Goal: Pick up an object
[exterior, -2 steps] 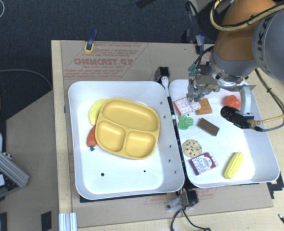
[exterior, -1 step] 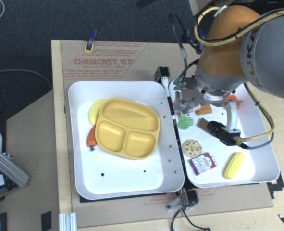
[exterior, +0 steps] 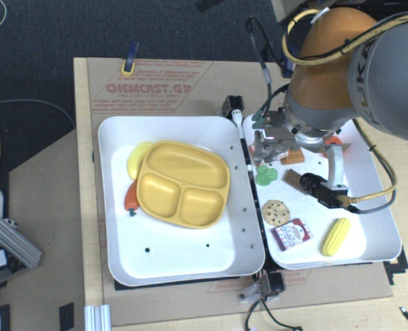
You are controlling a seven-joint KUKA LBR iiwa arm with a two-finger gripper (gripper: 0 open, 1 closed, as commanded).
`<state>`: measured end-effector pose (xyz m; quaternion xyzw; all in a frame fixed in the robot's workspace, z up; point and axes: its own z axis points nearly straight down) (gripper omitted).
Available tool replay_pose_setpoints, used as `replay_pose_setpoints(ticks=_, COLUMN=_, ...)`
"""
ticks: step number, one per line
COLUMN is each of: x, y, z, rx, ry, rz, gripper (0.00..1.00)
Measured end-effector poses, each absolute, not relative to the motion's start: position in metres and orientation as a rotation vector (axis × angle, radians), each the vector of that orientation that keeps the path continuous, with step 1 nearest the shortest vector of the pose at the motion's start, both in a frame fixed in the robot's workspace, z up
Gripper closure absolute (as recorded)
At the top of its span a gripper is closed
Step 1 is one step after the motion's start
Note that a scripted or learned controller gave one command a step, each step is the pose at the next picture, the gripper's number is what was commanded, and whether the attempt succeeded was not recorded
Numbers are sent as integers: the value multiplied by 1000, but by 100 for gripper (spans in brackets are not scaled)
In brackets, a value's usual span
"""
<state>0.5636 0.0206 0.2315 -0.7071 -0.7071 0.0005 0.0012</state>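
Observation:
My gripper (exterior: 266, 153) hangs over the left part of the right bin (exterior: 373, 245), close to the divider between the bins. Just below it in the view lies a small green toy (exterior: 266, 177). A brown-orange block (exterior: 294, 157) sits right beside the gripper. Lower in the same bin lie a chocolate-chip cookie (exterior: 276, 212), a dark red packet (exterior: 291, 234) and a yellow corn cob (exterior: 335, 236). The arm's bulk hides the far part of this bin. I see nothing held in the gripper.
The left bin (exterior: 169, 257) holds a yellow divided plate (exterior: 183, 183), a yellow piece (exterior: 137, 158) tucked behind it and an orange-red vegetable toy (exterior: 132, 196) at its left. A black cable plug (exterior: 322, 189) hangs from the wrist over the right bin.

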Motion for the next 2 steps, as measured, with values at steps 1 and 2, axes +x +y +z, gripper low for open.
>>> replay_pose_setpoints(ticks=1, x=566, y=25, z=214, rx=-2219, ry=-2219, rz=5, gripper=100)
replay_pose_setpoints(ticks=2, x=564, y=27, z=215, rx=-2220, ry=-2219, rz=2, gripper=100)
